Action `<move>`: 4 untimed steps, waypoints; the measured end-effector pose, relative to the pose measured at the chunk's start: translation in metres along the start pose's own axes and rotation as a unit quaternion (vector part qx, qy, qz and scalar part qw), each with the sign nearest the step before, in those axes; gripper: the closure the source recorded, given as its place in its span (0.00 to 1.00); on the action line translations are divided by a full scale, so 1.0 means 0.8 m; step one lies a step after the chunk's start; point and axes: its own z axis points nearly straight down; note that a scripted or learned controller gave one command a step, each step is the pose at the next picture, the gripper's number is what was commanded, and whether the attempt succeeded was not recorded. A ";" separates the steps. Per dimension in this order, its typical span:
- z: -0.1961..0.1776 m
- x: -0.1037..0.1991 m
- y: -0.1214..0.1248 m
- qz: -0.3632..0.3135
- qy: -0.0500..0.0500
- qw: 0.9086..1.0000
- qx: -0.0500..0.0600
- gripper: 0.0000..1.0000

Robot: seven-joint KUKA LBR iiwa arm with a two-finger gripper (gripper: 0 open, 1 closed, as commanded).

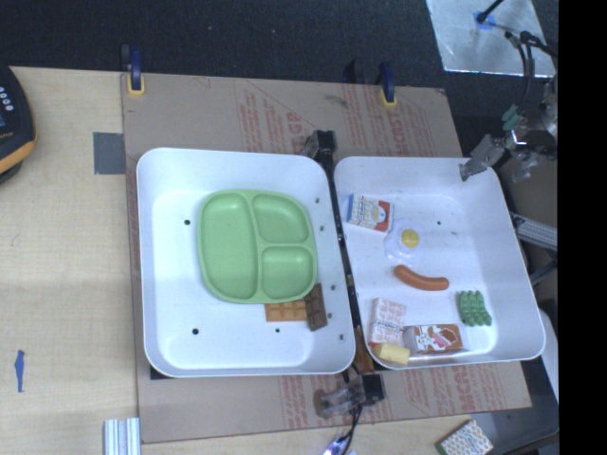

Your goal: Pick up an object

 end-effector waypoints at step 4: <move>0.198 0.092 -0.088 -0.001 0.000 1.000 0.002 1.00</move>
